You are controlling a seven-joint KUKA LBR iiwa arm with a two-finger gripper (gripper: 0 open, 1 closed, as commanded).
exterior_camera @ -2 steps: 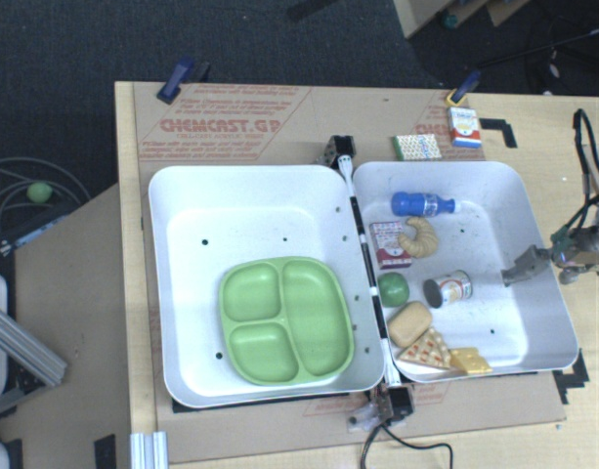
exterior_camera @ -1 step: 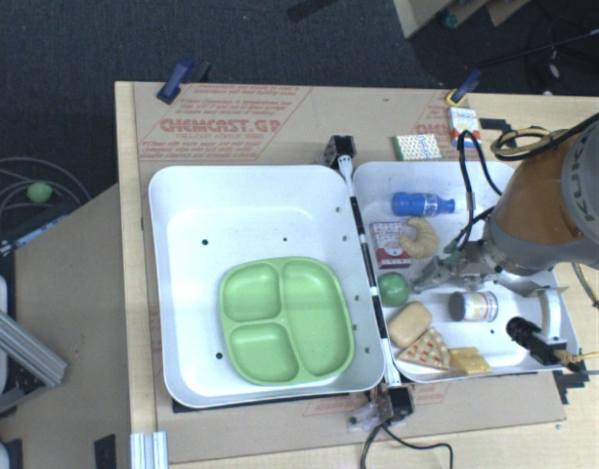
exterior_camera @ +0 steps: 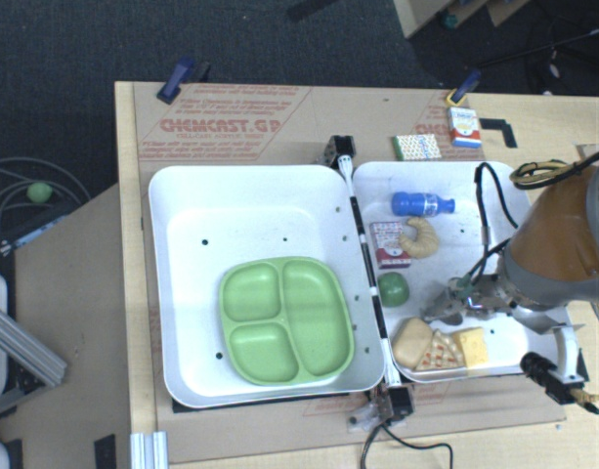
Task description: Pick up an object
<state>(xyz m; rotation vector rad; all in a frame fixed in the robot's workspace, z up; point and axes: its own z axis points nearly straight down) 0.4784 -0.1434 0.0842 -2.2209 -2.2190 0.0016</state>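
The right bin (exterior_camera: 494, 179) holds a blue bottle (exterior_camera: 422, 204), a tan croissant (exterior_camera: 421, 237), a red and white packet (exterior_camera: 389, 243), a green ball (exterior_camera: 392, 288), a round bread piece (exterior_camera: 411, 341), a pizza slice (exterior_camera: 441, 353) and a yellow cracker (exterior_camera: 472, 346). My gripper (exterior_camera: 453, 302) hangs low over the middle of this bin. It is just above the pizza slice and the cracker and to the right of the green ball. Nothing shows in its grasp. The orange band of the arm (exterior_camera: 563, 237) rises behind it at the right.
The left bin (exterior_camera: 182, 223) carries a green divided plate (exterior_camera: 284, 319). Small cards (exterior_camera: 418, 147) and a little box (exterior_camera: 463, 127) lie on the bench behind the right bin. Black cables (exterior_camera: 487, 203) run along the arm over the bin's right side.
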